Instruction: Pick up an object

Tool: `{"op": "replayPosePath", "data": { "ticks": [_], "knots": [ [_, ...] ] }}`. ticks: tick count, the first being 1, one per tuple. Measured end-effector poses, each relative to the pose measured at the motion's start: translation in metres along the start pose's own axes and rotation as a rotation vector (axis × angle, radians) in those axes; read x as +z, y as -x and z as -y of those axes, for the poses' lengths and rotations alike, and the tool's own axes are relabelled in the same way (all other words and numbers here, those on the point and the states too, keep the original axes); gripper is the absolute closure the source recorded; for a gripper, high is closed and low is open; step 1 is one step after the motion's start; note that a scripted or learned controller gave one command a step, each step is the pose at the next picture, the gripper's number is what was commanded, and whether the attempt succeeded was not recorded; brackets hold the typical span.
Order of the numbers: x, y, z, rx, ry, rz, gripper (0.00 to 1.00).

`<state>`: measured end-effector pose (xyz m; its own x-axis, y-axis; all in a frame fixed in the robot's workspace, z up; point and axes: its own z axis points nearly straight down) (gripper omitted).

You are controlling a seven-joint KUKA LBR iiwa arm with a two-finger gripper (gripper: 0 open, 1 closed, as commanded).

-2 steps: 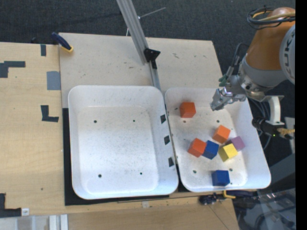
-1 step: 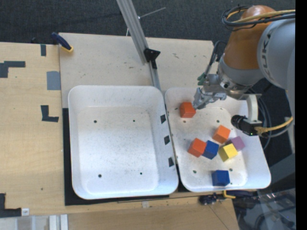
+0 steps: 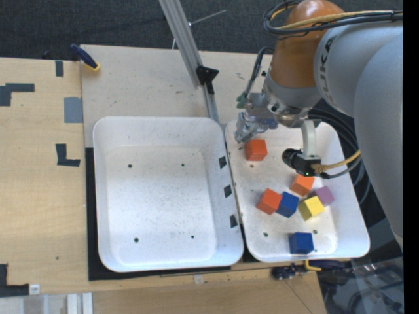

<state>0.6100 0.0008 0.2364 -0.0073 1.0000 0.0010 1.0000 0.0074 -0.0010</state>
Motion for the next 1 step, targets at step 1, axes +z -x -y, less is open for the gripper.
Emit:
{"op": "replayPosePath", "data": {
  "ticks": [1],
  "knots": [
    [0.0081, -0.0548, -0.0053, 0.001, -0.001, 0.000, 1.00]
  ]
}}
